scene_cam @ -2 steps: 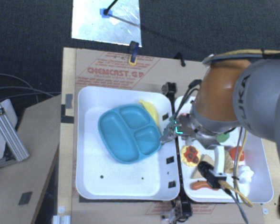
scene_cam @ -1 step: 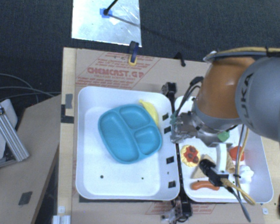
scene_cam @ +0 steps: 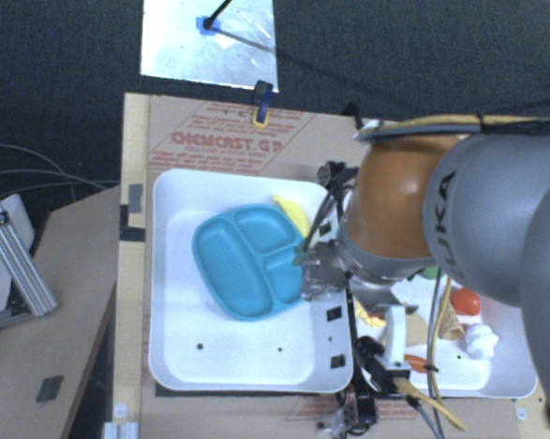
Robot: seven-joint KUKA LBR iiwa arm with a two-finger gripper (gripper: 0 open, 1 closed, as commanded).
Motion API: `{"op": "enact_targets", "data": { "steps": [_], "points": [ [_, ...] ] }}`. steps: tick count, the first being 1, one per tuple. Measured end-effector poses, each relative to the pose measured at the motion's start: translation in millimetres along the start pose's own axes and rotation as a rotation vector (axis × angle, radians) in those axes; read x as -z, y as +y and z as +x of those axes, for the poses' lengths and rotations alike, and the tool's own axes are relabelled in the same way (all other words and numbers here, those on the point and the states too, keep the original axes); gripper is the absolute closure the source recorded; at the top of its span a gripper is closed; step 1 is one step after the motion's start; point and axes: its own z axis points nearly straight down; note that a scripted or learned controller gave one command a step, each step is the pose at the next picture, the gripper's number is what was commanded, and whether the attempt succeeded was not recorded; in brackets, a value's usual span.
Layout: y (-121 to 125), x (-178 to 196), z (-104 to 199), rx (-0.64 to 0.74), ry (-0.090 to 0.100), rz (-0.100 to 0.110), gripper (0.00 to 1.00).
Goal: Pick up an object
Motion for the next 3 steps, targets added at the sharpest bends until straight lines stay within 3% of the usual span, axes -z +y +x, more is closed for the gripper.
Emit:
{"op": "enact_targets", "data": {
  "steps": [1,2,3],
  "points": [
    [4,92,66,0.002,0.004,-0.012,1.0],
    [2,70,89,-0.004,-0.002,0.0,1.0],
    [17,281,132,-0.003,0.008,-0.021,1.0]
  ]
}}
